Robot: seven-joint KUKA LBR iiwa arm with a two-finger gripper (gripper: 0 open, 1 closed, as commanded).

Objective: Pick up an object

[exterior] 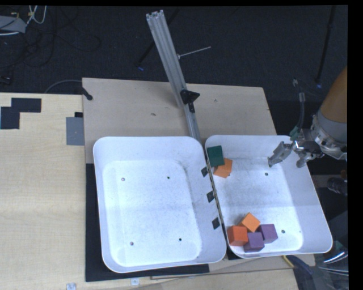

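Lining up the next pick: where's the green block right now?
The green block sits in the right bin, at its far left corner, touching an orange block just in front of it.

Beyond my bench the floor (85,39) is dark, with thin cables (34,14) trailing at its upper left; a pale wooden tabletop (39,187) lies to the left, marked with dark rectangular patches (20,110); a tan board (136,107) sits further back; a slanted aluminium rail (170,68) crosses it; a black mat (91,226) shows beneath.
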